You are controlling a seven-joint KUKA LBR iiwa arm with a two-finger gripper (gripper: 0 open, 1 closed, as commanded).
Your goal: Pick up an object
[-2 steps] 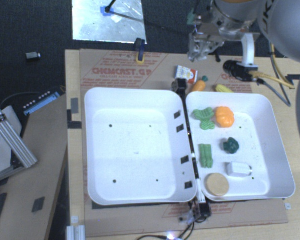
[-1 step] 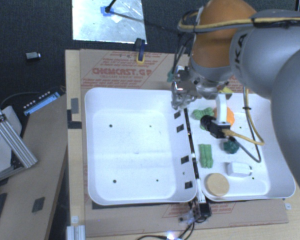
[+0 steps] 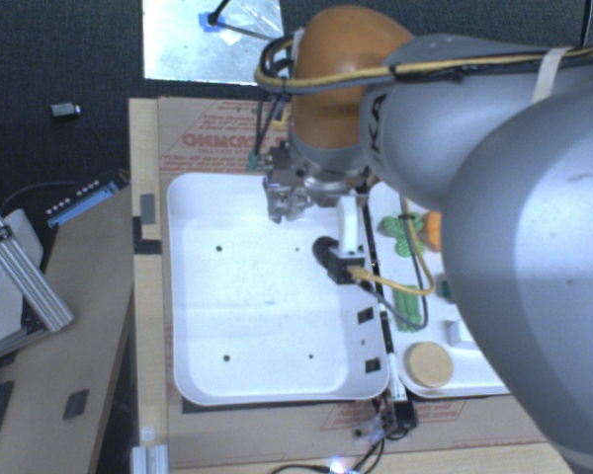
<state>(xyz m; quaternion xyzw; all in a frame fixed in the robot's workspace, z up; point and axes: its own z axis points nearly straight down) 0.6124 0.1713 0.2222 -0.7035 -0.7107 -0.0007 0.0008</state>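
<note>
My gripper (image 3: pixel 285 205) hangs over the far edge of the left white bin (image 3: pixel 217 363), below the orange band of the arm (image 3: pixel 341 67). In the right bin (image 3: pixel 474 381), mostly covered by the arm, lie a round tan disc (image 3: pixel 430 364), a green object (image 3: pixel 407 233) and an orange object (image 3: pixel 432 230). Nothing can be seen held at the gripper.
A black plug on a yellow cable (image 3: pixel 328 255) hangs from the arm over the left bin's right side. The divider between the bins (image 3: pixel 376 314) runs beneath it. A cardboard sheet (image 3: pixel 212 141) lies under the bins, and aluminium rails (image 3: pixel 20 275) stand at the left.
</note>
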